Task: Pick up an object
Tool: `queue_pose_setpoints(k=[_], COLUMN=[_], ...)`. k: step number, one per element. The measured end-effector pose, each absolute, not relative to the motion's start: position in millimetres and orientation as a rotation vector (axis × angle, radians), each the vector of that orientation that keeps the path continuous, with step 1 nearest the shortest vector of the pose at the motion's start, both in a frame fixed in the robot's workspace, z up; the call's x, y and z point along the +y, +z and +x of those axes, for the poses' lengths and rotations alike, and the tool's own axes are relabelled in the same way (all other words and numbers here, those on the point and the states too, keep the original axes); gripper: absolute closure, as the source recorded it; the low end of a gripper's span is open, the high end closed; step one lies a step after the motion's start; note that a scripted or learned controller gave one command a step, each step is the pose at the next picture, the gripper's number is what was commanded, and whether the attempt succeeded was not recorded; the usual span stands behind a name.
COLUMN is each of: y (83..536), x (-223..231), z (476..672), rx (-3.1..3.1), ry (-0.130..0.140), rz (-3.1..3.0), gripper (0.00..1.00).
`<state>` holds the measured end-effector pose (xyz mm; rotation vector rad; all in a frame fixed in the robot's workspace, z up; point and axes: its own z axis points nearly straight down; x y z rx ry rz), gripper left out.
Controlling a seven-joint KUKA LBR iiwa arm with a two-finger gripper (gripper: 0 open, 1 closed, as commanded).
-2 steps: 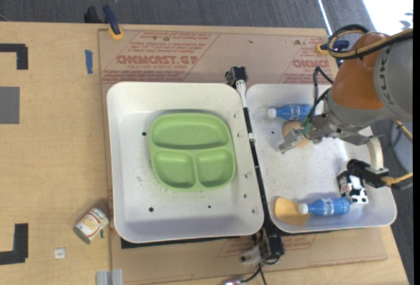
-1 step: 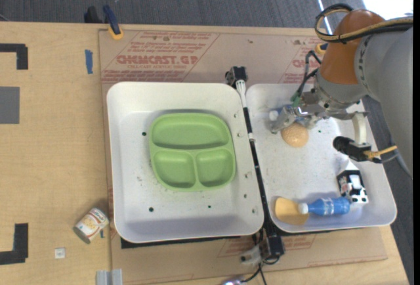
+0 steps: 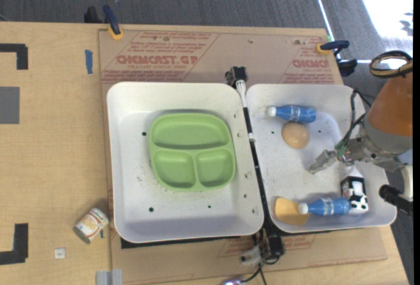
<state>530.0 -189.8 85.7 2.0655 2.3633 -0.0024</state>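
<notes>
The bench (image 3: 52, 146) carries two shallow white bins side by side on a sheet of printed cardboard (image 3: 197, 54). The left bin (image 3: 125, 165) holds a green divided tray (image 3: 192, 150) near its middle. The right bin (image 3: 289, 165) holds the smaller things, and the arm (image 3: 392, 113) reaches over its right edge, grey with an orange band.

Along the right bin's far edge lies a blue bottle (image 3: 294, 113), and just beside it, toward the middle, a tan egg-shaped object (image 3: 295, 136). Along the near edge lies a second blue bottle (image 3: 327, 207) with a tan piece (image 3: 286, 209) touching its cap end. A small black-and-white object (image 3: 355, 190) sits by the near right corner. Outside the bins, a small printed carton (image 3: 90, 224) lies on the bench off the left bin's near left corner.

The gripper (image 3: 328, 159) hangs over the middle of the right bin, apart from all of these. Whether it is spread or closed I cannot tell; nothing visible sits in it. By my judgement nothing is picked yet: choosing an object, descending, closing and lifting all remain.
</notes>
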Motion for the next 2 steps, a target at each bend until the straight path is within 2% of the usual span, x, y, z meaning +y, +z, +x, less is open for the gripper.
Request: queue_pose_setpoints(k=[1,2], y=[87,86], x=[-217,-163], z=[483.4,608.6], rx=[2.655,2.817], ry=[0.019,0.005], rz=[1.685,1.375], gripper=[0.0,0.0])
